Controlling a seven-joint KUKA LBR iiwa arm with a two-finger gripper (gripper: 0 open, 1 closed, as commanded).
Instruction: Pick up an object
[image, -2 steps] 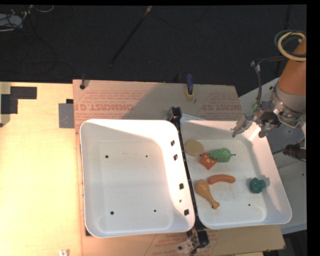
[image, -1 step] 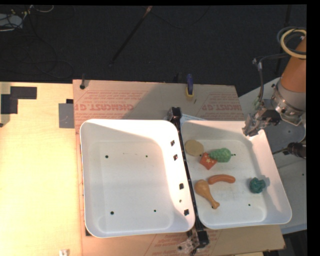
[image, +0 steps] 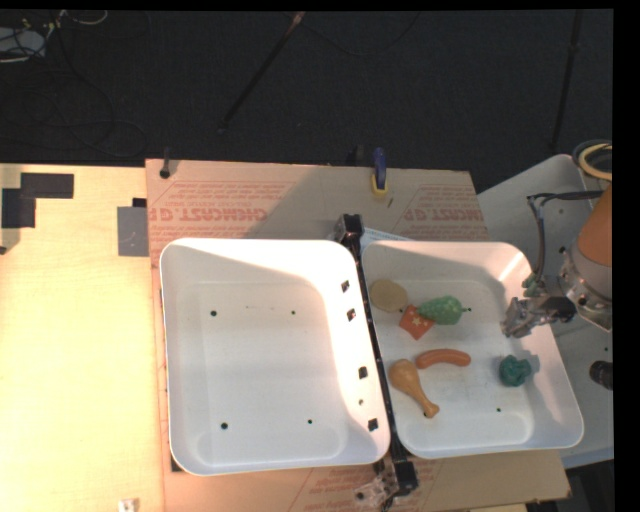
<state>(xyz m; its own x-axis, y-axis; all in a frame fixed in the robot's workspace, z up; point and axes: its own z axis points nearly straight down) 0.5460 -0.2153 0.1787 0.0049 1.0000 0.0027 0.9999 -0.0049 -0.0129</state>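
The right bin (image: 470, 440) holds several small toys: a tan round piece (image: 389, 295), a red block (image: 415, 321), a green leafy vegetable (image: 441, 309), an orange-red sausage (image: 443, 358), a tan drumstick (image: 412, 385) and a teal lump (image: 515, 371). My gripper (image: 524, 315) hangs at the bin's right side, just above the teal lump in the image and apart from it. Nothing shows between its tips.
The left bin (image: 200, 290) sits beside the right one, with black clips (image: 352, 230) along the shared wall. Both rest on brown cardboard (image: 260, 205) with a blue clamp (image: 379, 170) at its back edge. The arm's wrist and cables (image: 585, 270) stand at the right.
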